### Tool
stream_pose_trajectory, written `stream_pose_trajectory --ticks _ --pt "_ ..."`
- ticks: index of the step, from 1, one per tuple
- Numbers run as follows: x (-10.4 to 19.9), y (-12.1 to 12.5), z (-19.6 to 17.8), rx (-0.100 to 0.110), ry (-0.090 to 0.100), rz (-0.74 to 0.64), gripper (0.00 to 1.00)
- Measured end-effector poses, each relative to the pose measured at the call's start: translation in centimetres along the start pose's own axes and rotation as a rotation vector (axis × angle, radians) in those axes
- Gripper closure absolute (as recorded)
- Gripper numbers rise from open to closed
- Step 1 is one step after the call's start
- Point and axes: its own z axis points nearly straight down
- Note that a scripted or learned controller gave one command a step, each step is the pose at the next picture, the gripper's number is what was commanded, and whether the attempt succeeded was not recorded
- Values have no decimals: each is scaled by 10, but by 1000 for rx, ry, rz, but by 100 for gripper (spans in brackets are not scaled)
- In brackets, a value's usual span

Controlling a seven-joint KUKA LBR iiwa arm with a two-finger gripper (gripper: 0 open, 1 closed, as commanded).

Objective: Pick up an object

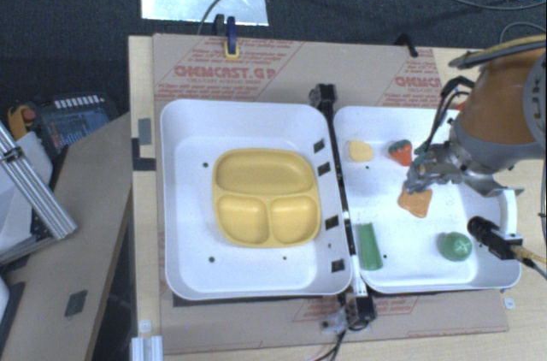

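The gripper (421, 180) hangs right of centre over the right bin (389, 269), directly above an orange piece (415, 202), apparently its target; whether it is apart or together cannot be told. The yellow tray (261, 197) sits apart in the left bin (192, 265).

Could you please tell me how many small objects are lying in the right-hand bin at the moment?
5: a yellow piece at the back left, a red one beside it, an orange one under the gripper, a green bar front left, a green ball front right. The arm may hide more.
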Motion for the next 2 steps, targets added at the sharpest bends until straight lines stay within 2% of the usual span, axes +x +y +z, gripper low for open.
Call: stream_pose_trajectory --ticks 1,2 --pt "-6 -7 -52 -1 -1 1 100" --pt "-6 -5 -75 2 0 1 100"
